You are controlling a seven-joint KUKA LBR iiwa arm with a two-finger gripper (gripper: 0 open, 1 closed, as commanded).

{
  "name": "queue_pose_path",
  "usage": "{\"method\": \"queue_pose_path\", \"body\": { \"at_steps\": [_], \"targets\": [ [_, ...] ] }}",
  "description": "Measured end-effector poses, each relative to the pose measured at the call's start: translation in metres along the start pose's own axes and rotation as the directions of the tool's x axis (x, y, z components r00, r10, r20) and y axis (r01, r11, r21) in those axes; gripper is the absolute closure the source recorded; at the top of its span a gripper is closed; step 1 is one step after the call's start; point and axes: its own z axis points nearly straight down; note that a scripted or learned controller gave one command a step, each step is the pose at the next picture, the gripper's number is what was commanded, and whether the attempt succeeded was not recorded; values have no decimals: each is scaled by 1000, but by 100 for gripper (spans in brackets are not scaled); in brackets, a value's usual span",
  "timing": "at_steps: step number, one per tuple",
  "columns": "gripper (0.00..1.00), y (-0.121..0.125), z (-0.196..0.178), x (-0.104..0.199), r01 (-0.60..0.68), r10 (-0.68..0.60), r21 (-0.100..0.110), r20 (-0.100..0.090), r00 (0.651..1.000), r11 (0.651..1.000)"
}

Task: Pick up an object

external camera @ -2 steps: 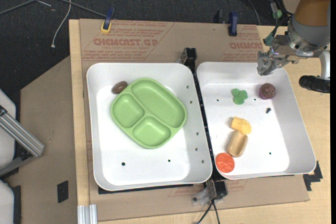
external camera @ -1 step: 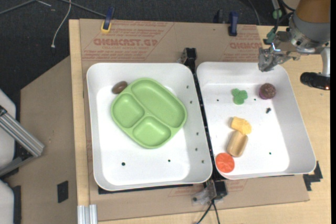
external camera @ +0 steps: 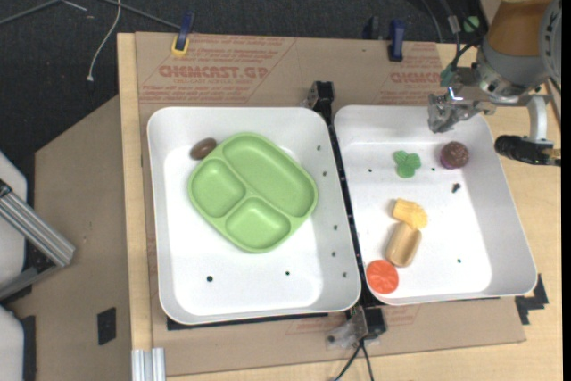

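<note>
While the claw hangs over the right bin's far edge, finger state too small to tell, arm cut off at right

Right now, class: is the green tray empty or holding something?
Empty. The green tray shows three bare compartments; the brown lump lies outside its rim.

arm: rounded links, orange-tan upper section, grey wrist below it
cables: yellow loop at the top of the orange section, dark cables running beside it
tool: small metallic grey part with short fingers
</note>
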Motion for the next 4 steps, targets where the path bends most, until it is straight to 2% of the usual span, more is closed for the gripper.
{"method": "queue_pose_path", "body": {
  "at_steps": [1, 2, 3, 4],
  "targets": [
    [0, 0, 62, 1, 0, 0, 2, -1, 1000, 1000],
    [0, 1, 89, 2, 1, -1, -2, 0, 1000, 1000],
    [100, 2, 76, 2, 3, -3, -7, 1, 1000, 1000],
    [100, 9, 29, 5, 1, -1, -11, 2, 1000, 1000]
  ]
}}
